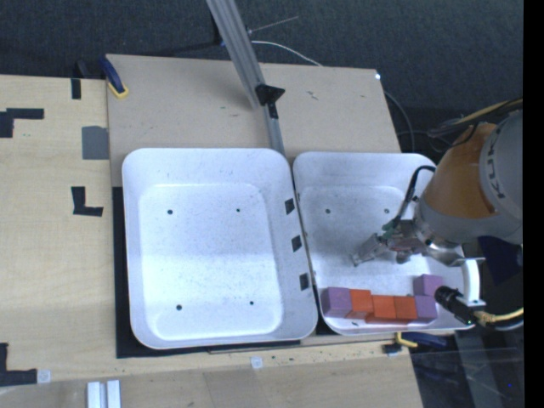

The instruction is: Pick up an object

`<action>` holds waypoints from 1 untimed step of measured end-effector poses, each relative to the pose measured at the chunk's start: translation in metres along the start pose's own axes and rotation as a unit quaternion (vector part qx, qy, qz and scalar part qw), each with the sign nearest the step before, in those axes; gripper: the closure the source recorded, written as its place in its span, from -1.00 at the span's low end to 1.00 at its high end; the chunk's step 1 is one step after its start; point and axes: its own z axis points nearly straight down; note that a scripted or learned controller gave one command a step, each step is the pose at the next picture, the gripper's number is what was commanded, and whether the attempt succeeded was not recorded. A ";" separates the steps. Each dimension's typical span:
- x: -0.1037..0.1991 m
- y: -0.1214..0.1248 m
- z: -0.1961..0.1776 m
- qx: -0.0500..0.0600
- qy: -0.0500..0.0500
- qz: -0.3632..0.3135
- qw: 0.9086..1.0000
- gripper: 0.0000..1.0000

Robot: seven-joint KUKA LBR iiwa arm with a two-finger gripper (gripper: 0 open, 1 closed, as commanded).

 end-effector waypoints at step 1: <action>0.015 0.027 0.014 -0.004 -0.001 -0.001 1.000 -1.00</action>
